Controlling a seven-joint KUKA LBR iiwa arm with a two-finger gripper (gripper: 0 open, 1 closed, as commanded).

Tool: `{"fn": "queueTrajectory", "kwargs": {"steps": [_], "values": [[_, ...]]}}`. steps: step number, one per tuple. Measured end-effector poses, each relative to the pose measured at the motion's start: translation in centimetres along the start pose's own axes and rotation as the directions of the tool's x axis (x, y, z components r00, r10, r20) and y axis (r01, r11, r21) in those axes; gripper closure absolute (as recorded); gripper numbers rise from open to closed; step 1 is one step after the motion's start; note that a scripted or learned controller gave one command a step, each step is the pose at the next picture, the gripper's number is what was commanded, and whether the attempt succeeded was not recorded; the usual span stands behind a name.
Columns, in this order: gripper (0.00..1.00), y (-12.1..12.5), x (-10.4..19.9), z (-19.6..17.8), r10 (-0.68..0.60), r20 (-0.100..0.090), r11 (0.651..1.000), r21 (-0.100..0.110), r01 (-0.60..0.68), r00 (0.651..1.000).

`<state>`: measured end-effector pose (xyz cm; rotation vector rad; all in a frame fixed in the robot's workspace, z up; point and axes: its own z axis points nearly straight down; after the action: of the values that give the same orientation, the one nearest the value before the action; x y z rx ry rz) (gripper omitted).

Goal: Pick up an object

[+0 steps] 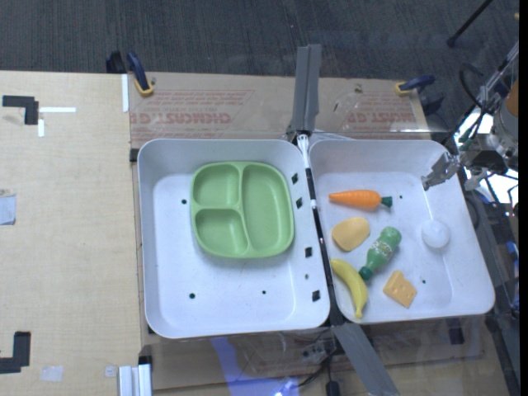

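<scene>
On the left, the wooden bench top [66,246] lies bare apart from a few black markers, and just beside it sits the left white bin [165,304]. A green divided plate [242,209] with three compartments lies flat in the upper middle of that bin, apart from its walls. The right white bin [462,295] touches the left one along a shared edge. In it, a carrot [358,198] lies on its side near the top, with its green end pointing right. Below it is a yellow potato-like piece [351,233], then a banana [352,285] along the lower left wall. Just beside those, a green bottle [380,252] lies tilted, and a wedge of cheese [400,289] sits near the bottom. A small white ball [436,235] rests further right, apart from the rest. The gripper [441,172] hangs over the bin's upper right corner, touching none of the objects and holding nothing; how far apart it stands cannot be told.
</scene>
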<state>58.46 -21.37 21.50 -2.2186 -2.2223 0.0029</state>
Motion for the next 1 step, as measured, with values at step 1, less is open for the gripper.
{"fn": "queueTrajectory", "kwargs": {"steps": [1], "values": [[0.00, 0.89, 5.83, 9.82, 0.075, 0.000, 0.997, 0.001, -0.075, 0.997]]}}
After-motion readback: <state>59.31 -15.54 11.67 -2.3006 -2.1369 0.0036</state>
